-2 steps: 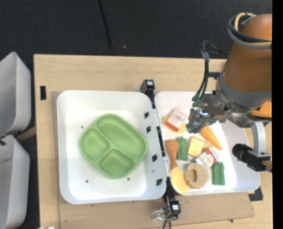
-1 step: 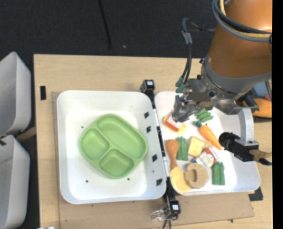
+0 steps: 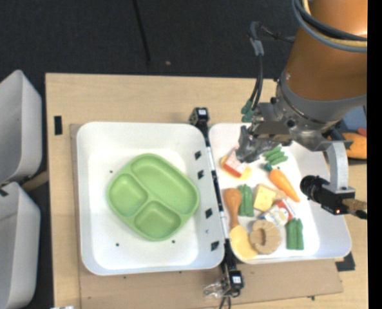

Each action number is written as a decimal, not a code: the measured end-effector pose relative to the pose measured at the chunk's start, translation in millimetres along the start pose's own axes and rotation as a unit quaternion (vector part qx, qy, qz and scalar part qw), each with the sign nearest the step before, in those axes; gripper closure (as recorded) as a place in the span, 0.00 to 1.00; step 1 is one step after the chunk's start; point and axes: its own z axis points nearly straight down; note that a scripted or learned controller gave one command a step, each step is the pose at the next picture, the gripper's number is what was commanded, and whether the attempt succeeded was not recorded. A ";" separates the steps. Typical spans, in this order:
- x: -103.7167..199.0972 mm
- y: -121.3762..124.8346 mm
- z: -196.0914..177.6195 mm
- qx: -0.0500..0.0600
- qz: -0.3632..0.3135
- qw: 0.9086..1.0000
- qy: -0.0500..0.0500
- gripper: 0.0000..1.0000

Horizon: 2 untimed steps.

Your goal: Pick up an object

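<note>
Camera view shows, far to the left of the gripper [image 3: 250, 148], one green divided plate [image 3: 153, 196] with three compartments; it lies alone in the left bin [image 3: 87, 237]. Between the two bins stands a row of small black clips [image 3: 211, 192], left of the gripper and below it.

The gripper hangs low at the upper left part of the right bin [image 3: 335, 240]. Just under its tip lies one red and white piece [image 3: 233, 166], which I judge to be the object it goes for. I cannot tell if they touch. How the gripper is set, apart or together, I cannot tell, because the dark wrist covers it.

Below the gripper are the other toys, close together: one tan butternut-shaped piece [image 3: 232, 203], one green pod [image 3: 245, 199], one yellow cheese block [image 3: 264, 197], one pale yellow slice [image 3: 241, 242] and one brown ring like a doughnut [image 3: 265, 236]. To the right of the gripper and a little lower lies one carrot [image 3: 283, 181], with one more green piece [image 3: 275, 156] above it, and further down one second green pod [image 3: 295, 233]. Some small coloured pieces [image 3: 280, 212] beside the cheese are too mixed to count.

What can go wrong: the red and white piece lies near the bin wall, so a finger may hit the wall or only push the piece aside. The grip may also slide off its slanted face, or catch the green piece beside it.
</note>
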 end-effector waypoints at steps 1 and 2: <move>-55.0 24.3 34.1 0.001 0.005 1.000 0.000 1.00; 23.1 1.9 151.3 0.007 -0.001 1.000 0.001 1.00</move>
